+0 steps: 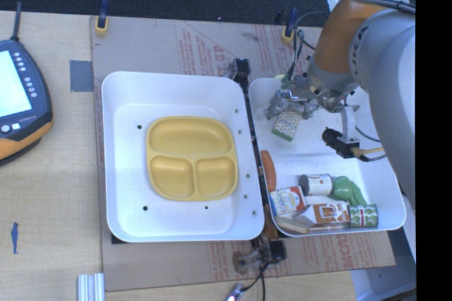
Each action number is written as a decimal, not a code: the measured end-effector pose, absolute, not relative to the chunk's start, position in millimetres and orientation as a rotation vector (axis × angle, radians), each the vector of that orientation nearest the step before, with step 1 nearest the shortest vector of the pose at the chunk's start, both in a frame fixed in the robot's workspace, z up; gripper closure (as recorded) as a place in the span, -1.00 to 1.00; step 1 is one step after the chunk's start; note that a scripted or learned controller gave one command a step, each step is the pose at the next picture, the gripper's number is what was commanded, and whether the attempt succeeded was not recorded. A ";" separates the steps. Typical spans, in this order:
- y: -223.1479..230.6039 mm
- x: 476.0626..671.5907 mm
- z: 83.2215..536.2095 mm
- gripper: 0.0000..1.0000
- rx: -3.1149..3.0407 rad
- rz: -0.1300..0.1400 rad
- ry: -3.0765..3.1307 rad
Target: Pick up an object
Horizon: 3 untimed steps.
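You are watching the gripper [286, 103] hanging over a small green-white packet [287, 125] just below it, grip state indiscernible, so the packet risks slipping free.

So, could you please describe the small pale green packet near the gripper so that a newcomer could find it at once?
Start at the right-hand white bin, the one the arm reaches into. Most items crowd its near end; the packet sits apart at the far end, just below the gripper. It is a small, flat, pale green-and-white speckled rectangle, tilted, unlike the red, orange and dark green items nearer the camera.
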State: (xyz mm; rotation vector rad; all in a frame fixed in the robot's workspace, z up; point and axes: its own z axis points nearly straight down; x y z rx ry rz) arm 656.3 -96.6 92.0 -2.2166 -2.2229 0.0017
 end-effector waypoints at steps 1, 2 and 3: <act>-92.7 656.0 91.8 -1.00 -2.215 0.003 -2.222; -93.3 656.0 102.1 1.00 -2.211 0.005 -2.225; -58.6 598.4 192.6 1.00 -2.215 0.001 -2.223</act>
